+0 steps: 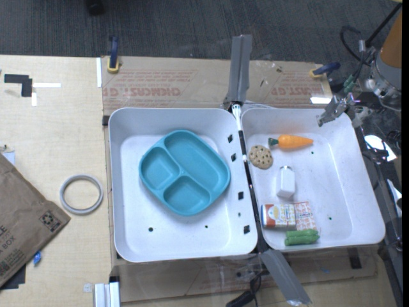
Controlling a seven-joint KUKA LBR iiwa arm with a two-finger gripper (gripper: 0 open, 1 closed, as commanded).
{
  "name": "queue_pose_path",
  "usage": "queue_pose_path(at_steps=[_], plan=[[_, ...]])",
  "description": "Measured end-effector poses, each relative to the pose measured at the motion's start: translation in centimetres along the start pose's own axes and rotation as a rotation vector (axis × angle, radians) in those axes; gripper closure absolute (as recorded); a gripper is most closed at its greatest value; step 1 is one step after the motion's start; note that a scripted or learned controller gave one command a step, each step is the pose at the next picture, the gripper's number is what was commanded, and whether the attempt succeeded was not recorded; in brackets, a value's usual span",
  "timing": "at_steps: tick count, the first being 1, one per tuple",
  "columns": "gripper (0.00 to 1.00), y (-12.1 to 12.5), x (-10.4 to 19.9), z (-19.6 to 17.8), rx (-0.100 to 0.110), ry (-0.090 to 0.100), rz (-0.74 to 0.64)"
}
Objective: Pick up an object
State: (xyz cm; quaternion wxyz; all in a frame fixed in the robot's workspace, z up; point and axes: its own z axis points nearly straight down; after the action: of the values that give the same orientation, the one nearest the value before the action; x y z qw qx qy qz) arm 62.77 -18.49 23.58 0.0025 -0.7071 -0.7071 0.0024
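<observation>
The gripper (332, 110) is hovering at the upper right corner of the right bin (358, 171), just over its rim, with the arm (390, 56) reaching in from the right edge. Whether it is open or closed cannot be told at this size and angle, and nothing is showing between its tips.

The right bin is holding several small things. A toy carrot (293, 142) is lying on its side near the bin's far wall, its green end pointing left. Just below and left of it, a round cookie (260, 157) is resting close to the divider between the bins. A small white carton (285, 181) is sitting near the middle of the bin, apart from the others. Toward the near wall, a flat printed box (287, 215) is lying face up, and a green pod-shaped piece (301, 237) is lying just below it, touching or almost touching its lower edge.

The left bin (128, 222) is carrying a blue divided plate (184, 171) with three compartments, turned at a slant.

On the tabletop (51, 133) to the left, a roll of tape (81, 193) is lying flat, and a brown cardboard box (22, 226) is sitting at the lower left edge. Cardboard sheets (166, 85) are lying behind the bins, held by clamps (114, 56).
</observation>
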Motion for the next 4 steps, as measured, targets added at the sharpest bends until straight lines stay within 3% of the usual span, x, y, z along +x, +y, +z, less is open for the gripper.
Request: queue_pose_path(at_steps=[1, 2, 4], plan=[[0.00, 2.9, 4.8, 8.8, 0.000, 0.000, -0.055], [0.00, 2.5, 7.7, 13.0, -0.036, -0.013, -0.032], [0.00, 3.3, 7.0, 13.1, -0.034, -0.005, -0.043]])
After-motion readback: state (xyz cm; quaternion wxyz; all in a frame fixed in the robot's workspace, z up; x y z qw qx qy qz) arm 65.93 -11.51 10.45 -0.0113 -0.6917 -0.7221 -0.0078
